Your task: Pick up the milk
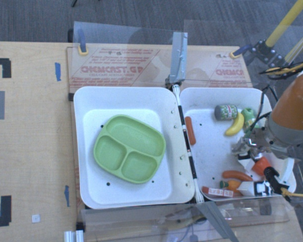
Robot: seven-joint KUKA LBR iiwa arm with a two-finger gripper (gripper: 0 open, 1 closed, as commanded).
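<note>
The left shallow white bin (86, 185) holds a pale green three-compartment plastic plate (129, 148) near its middle. The right shallow white bin (207, 165) carries the small items. The grey arm with its orange band (293, 110) reaches in over that bin's right side, and its gripper (248, 146) sits low among the clutter there; I cannot tell how far it is parted or whether it has hold of anything. The milk, a white carton (252, 188), lies near the bin's front right corner. A yellow banana (235, 125) lies just beside a green can (225, 112) toward the back, and an orange-red sausage (190, 130) lies along the left wall.
</note>
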